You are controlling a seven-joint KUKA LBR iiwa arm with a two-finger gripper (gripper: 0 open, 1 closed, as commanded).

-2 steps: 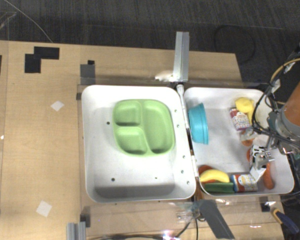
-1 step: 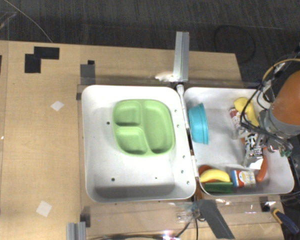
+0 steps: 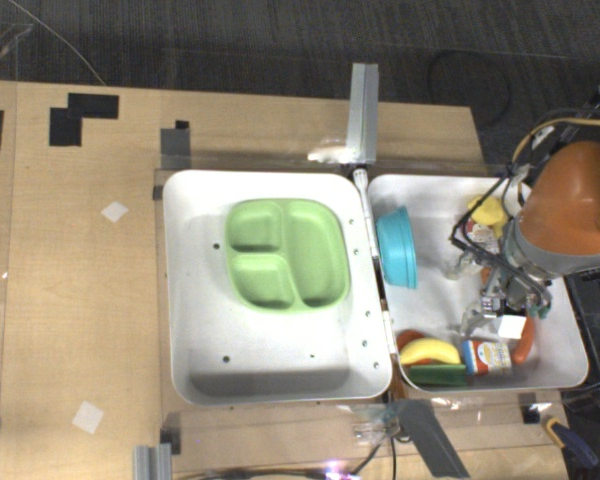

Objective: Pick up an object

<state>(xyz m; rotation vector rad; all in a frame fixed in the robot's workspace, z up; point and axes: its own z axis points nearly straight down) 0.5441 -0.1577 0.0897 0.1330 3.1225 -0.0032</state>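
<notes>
1. Hand (image 3: pixel 500 306) low in right bin (image 3: pixel 435 190); finger state: can't tell.
2. Small bottle (image 3: pixel 488 356) lies just below hand, long axis sideways; banana (image 3: pixel 429 350) further left.

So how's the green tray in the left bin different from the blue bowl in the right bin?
The green tray lies flat, open side up; the blue bowl stands on edge against its bin's left wall. The green tray is split into three compartments; the blue bowl shows none. The green tray looks much larger. Both look like plain, single-colour plastic dishes.
</notes>
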